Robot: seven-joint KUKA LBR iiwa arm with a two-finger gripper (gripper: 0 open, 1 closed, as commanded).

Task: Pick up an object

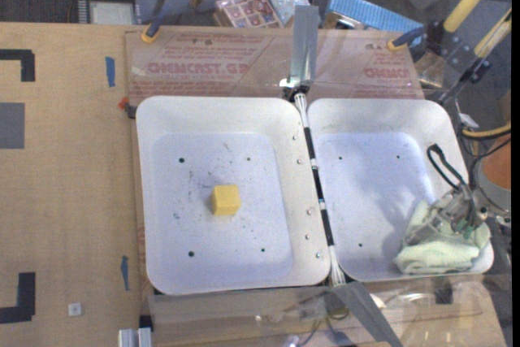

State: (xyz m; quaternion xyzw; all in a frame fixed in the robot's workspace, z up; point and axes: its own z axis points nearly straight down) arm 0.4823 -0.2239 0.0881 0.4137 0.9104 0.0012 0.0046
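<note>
A small yellow block (pixel 226 200) lies near the middle of the left bin (pixel 158 126). A crumpled pale green cloth (pixel 435 254) sits in the near right corner of the right bin (pixel 366 118). My gripper (pixel 452 215) is low over the cloth's upper right part, seemingly touching it. The arm's orange band (pixel 497 173) shows at the right edge. Part of the cloth is hidden under the gripper.
A black cable loop (pixel 443 162) hangs over the right bin's far right side. A metal divider (pixel 305 53) stands behind the seam between the bins. Boxes and clutter lie beyond the back wall.
</note>
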